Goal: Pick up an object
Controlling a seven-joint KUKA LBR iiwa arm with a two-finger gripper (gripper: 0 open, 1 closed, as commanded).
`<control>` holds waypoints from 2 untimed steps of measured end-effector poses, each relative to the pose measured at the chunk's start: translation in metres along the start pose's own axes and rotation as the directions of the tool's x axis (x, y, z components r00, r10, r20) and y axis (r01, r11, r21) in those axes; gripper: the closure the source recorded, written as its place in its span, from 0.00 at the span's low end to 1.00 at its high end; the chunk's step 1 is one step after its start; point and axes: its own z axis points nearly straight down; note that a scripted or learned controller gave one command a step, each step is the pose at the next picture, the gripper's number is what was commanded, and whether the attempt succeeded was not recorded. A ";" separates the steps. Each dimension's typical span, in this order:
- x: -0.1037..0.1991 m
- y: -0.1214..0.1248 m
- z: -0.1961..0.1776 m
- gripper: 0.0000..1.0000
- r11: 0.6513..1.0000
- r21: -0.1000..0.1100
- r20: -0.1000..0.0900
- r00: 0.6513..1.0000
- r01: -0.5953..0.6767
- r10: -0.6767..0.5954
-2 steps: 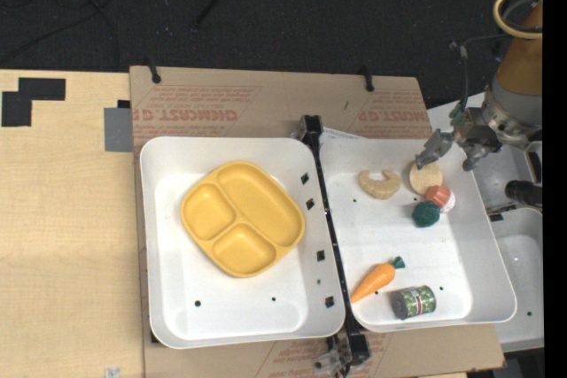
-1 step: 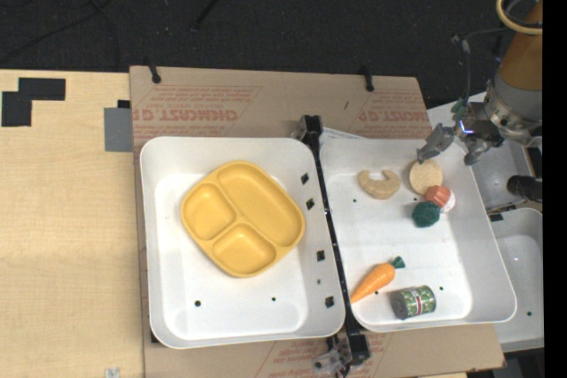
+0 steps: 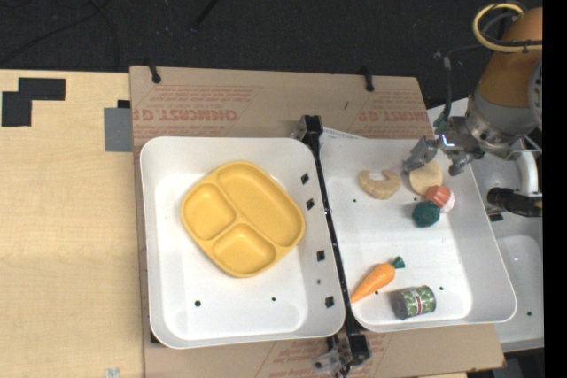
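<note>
One fixed camera sits above the bench (image 3: pixel 62 217) and looks down at a slant, far enough off to take in both bins, the left bin (image 3: pixel 168 297) and the right bin (image 3: pixel 478 279), whole. The arm (image 3: pixel 509 75) enters at the frame's right edge.

Carrot (image 3: pixel 373 281), can (image 3: pixel 414 302) at right bin front; tan pieces (image 3: pixel 380 184), green ball (image 3: pixel 426 214) toward back.
</note>
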 end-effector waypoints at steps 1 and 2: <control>0.004 -0.010 0.054 0.00 1.000 0.000 -0.001 1.000 -0.003 0.003; 0.005 -0.011 0.087 0.00 1.000 0.000 0.000 1.000 -0.002 0.002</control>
